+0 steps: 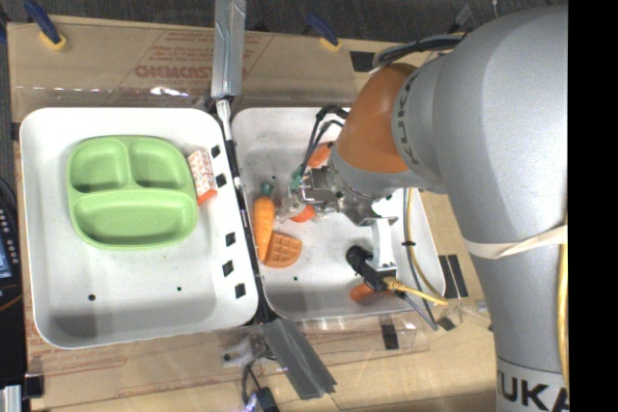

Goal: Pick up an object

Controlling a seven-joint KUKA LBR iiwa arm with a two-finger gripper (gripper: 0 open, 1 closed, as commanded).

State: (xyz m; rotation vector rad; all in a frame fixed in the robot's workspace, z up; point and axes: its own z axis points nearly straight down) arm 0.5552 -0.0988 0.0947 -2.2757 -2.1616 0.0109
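My gripper [305, 195] reaches down into the right bin [253, 132], low over its middle, under the orange wrist band. A small orange-red piece [303, 214] lies right beneath it. To its left lies an orange carrot [263, 215], and a brown waffle [282, 250] sits just below the carrot. Another orange piece [319, 153] peeks out beside the wrist. One more orange piece [364, 292] rests near the bin's front wall. The arm hides much of the bin's right half.
The left bin [58, 304] holds a green divided plate [131, 190] and a small red-and-white packet [201, 175] by the divider wall. A black cable end [359, 258] and a yellow cable [415, 289] hang over the right bin's front right.
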